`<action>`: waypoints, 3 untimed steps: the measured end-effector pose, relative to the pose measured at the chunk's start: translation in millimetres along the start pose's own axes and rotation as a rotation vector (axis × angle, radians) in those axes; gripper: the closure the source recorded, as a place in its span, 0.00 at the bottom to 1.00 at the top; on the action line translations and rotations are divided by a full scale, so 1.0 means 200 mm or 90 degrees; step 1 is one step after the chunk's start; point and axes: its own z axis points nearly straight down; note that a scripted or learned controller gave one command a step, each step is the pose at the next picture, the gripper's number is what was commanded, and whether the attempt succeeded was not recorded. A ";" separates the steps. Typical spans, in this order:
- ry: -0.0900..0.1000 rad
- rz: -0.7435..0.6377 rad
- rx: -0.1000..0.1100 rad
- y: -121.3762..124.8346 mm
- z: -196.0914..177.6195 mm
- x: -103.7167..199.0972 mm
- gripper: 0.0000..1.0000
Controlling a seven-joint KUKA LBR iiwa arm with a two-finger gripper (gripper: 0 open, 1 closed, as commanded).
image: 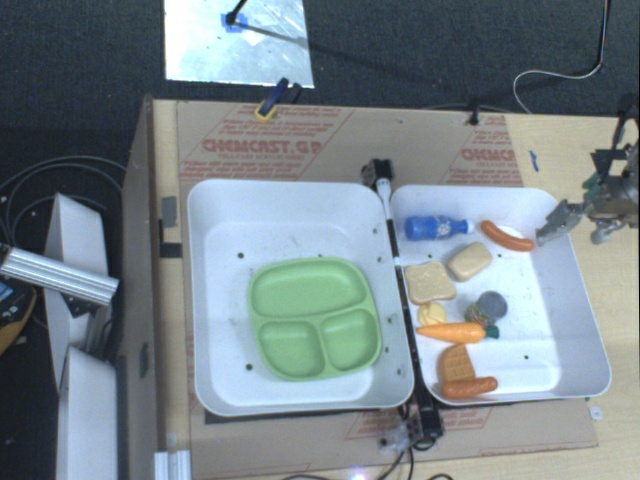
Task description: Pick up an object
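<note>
The gripper (556,220) hangs at the right bin's (575,313) far-right rim, just beside a glossy orange-red sausage (507,236); how far it is open cannot be told.

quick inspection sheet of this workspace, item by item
surface: two white bins side by side on a cardboard sheet over the bench
job's things: right bin holds a blue bottle, two sausages, bread slice, bread roll, carrot, grey round item
clutter: green divided plate in the left bin
grippers: gripper at the right bin's far right rim, not over any item
cables: black cables at left; thin white cable upper right
surroundings: foil sheet on dark floor
</note>
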 end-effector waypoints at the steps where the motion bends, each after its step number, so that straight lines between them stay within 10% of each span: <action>1: 0.002 -0.001 0.002 0.01 0.54 0.41 0.00; 2: 0.000 0.001 0.001 -0.23 0.94 0.33 0.00; 3: 0.000 0.001 -0.002 -0.22 0.89 0.33 1.00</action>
